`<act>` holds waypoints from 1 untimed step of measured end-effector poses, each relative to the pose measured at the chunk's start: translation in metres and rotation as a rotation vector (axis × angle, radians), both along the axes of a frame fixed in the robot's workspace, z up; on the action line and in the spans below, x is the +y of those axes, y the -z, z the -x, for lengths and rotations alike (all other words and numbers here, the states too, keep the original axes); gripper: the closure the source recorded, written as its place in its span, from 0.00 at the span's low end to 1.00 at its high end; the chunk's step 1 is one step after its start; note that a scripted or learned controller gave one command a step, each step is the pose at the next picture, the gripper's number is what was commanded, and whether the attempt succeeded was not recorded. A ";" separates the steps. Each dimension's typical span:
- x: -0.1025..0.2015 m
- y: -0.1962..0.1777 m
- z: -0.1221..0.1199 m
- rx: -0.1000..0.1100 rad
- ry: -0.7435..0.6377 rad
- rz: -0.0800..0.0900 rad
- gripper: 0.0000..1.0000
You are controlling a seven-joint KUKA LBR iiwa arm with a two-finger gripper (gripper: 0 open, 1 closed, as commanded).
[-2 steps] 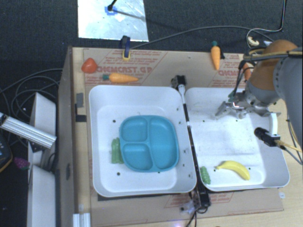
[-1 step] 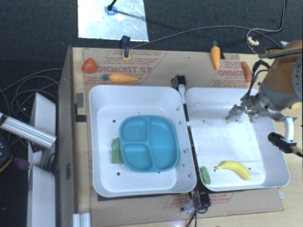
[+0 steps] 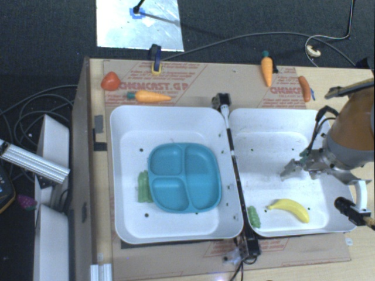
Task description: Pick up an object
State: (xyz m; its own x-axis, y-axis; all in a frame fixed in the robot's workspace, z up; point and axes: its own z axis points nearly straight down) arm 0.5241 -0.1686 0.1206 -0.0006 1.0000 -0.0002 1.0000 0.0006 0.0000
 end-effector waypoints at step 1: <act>0.037 0.036 0.037 -0.001 -0.001 -0.001 0.00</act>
State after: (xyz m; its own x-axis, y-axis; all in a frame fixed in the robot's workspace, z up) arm 0.4868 -0.1320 0.0843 -0.0014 1.0000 0.0004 1.0000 0.0014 0.0011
